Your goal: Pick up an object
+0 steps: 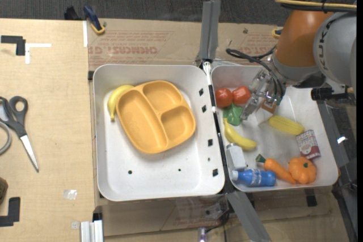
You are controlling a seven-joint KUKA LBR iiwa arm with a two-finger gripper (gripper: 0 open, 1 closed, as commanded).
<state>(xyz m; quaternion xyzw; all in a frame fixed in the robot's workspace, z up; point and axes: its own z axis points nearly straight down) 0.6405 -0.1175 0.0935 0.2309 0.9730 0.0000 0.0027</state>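
camera view had the jaws low in the right bin beside a toy tomato; i cannot tell their state.

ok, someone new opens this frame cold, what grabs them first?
Likely the big yellow divided plate lying in the left bin, with a banana tucked against its left edge. Then the arm's orange band at upper right, with the tool low over the right bin, next to a red tomato among bright toy food.
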